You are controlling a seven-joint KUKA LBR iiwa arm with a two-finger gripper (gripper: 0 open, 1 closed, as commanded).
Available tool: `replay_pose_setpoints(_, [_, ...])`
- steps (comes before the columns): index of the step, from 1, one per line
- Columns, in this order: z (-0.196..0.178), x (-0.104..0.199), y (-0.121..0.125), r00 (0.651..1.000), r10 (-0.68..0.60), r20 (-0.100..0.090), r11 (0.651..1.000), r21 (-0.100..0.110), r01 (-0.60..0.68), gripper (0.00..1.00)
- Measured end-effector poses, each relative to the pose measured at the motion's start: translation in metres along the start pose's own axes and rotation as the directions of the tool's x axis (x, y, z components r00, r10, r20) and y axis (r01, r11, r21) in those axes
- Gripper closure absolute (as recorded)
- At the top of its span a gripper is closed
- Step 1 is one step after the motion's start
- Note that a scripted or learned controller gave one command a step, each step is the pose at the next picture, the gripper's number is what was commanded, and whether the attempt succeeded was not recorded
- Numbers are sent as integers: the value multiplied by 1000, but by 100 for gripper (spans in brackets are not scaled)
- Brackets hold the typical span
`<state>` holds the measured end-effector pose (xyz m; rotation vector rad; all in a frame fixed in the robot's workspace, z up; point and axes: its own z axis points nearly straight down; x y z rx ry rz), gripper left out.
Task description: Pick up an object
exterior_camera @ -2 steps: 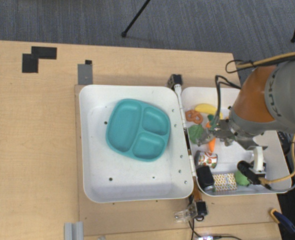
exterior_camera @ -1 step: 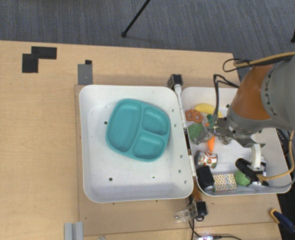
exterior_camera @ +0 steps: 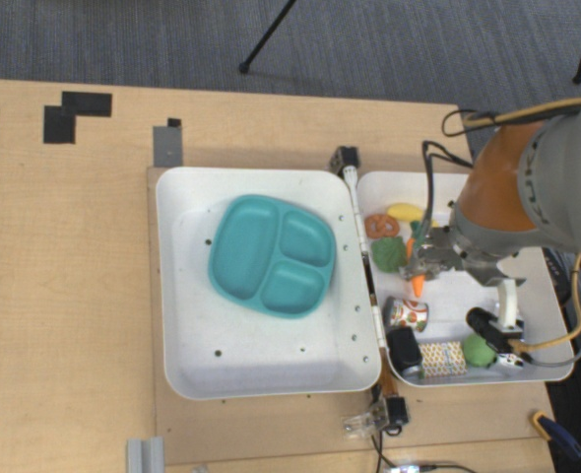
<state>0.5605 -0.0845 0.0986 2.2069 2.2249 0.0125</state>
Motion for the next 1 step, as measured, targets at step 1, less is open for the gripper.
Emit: replay_pose_setpoints(1, [-103, 52, 56, 1000, 1, -1, 1000, 6, -1, 100])
